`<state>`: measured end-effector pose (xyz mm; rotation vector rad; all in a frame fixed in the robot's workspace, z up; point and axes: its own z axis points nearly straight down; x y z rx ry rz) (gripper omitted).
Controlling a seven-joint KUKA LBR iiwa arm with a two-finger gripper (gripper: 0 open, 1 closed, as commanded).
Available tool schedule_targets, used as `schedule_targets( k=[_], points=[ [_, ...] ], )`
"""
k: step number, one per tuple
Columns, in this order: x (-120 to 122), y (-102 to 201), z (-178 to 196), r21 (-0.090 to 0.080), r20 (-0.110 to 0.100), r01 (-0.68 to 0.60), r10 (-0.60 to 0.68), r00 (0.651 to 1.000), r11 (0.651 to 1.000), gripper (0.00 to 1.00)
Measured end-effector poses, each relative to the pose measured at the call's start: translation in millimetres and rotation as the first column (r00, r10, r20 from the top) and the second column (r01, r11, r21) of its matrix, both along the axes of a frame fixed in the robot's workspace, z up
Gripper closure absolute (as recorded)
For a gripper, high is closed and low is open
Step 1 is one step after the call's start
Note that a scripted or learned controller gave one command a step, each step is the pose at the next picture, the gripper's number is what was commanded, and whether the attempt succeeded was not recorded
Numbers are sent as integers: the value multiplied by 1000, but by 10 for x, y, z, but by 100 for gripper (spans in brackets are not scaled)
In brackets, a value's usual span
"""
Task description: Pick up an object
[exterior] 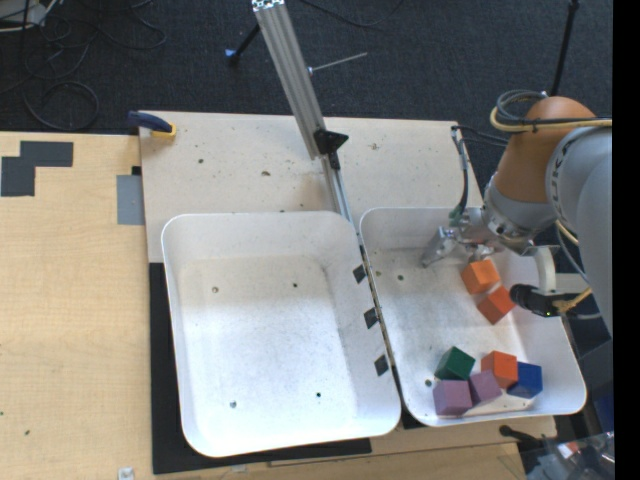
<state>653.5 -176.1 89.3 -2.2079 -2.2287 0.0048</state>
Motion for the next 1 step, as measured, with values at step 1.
schedule_targets(
  k=[1],
  points=[
    [6,-1,114,-1,1,-2,2,1000,1000,100]
  ],
)
